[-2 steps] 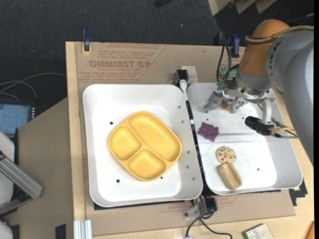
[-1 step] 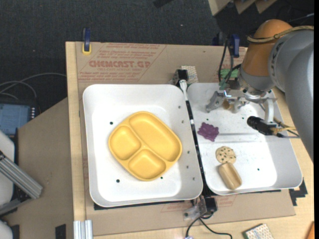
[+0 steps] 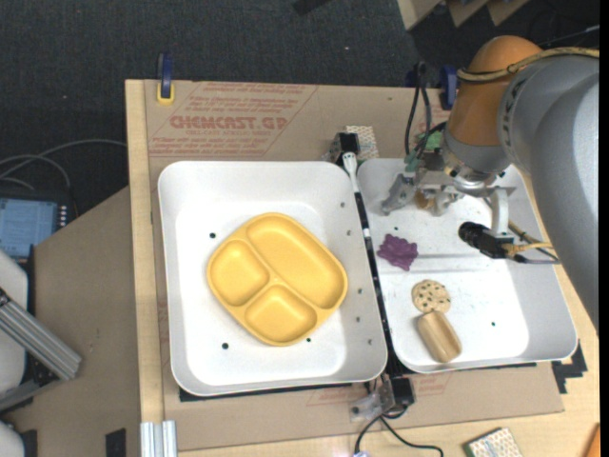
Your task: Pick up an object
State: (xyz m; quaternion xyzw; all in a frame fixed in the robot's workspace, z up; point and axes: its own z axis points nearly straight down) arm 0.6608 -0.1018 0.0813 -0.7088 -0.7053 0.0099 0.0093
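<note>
Right bin, nearest end: a tan cylinder lies flat, with a round speckled cookie just beyond it. Further in, near the dividing wall, lies a purple lumpy piece. Left bin: a yellow divided plate sits at the centre. Far end of the right bin: the gripper is low over the floor, spread apart and gripping nothing, clear of all the objects.
</note>
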